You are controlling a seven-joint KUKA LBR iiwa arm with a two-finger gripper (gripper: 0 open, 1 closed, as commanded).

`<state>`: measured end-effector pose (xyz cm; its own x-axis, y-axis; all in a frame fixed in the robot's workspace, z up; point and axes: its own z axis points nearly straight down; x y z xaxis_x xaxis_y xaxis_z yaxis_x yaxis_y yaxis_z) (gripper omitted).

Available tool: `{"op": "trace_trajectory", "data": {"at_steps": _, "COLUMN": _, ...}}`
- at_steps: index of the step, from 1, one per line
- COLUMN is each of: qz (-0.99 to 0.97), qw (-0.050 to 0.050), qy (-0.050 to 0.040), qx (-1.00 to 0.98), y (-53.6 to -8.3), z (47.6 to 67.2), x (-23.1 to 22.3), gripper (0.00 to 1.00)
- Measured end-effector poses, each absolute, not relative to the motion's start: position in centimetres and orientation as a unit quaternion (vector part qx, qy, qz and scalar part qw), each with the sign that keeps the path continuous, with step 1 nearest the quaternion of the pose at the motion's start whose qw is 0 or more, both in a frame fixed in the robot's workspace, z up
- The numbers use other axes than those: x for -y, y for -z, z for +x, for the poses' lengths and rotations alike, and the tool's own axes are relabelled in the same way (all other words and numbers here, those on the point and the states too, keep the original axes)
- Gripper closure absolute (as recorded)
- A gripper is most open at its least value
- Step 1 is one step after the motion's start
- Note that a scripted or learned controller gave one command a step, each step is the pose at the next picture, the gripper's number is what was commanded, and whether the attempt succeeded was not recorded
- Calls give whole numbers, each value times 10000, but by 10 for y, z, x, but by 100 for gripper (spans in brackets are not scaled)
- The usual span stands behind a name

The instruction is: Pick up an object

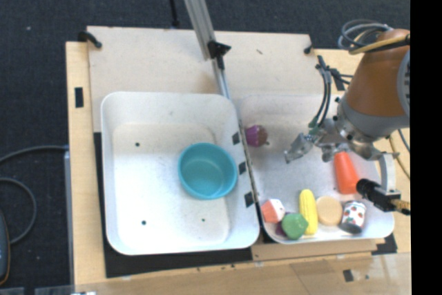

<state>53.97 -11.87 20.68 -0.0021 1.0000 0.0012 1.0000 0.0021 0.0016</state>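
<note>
On the counter, two white bins are sitting side by side. Inside the left bin, a blue bowl is resting. Over the right bin, the arm's claw is hanging; whether it is open cannot be told. Just beside it an orange cylinder is lying, a yellow corn cob nearer the front rim, and a purple toy is sitting by the divide.

No writing, label, brand or number can be read anywhere on the worktop, the two white bins or the small objects lying in them; the red dots on a white die-like cube are the only markings.
</note>
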Motion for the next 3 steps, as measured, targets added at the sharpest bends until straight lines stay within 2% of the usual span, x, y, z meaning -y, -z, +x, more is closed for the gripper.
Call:
{"op": "trace_trajectory", "data": {"at_steps": 1, "qz": 7069, "qw": 4, "qy": -12, "qx": -7073, "y": -207, "z": 540, "x": 119, "gripper": 0}}
{"op": "trace_trajectory", "data": {"at_steps": 2, "qz": 7077, "qw": -7, "qy": 20, "qx": -7065, "y": -157, "z": 536, "x": 130, "gripper": 0}}
{"op": "trace_trajectory", "data": {"at_steps": 3, "qz": 7078, "qw": -4, "qy": 10, "qx": -7064, "y": -106, "z": 535, "x": 131, "gripper": 0}}
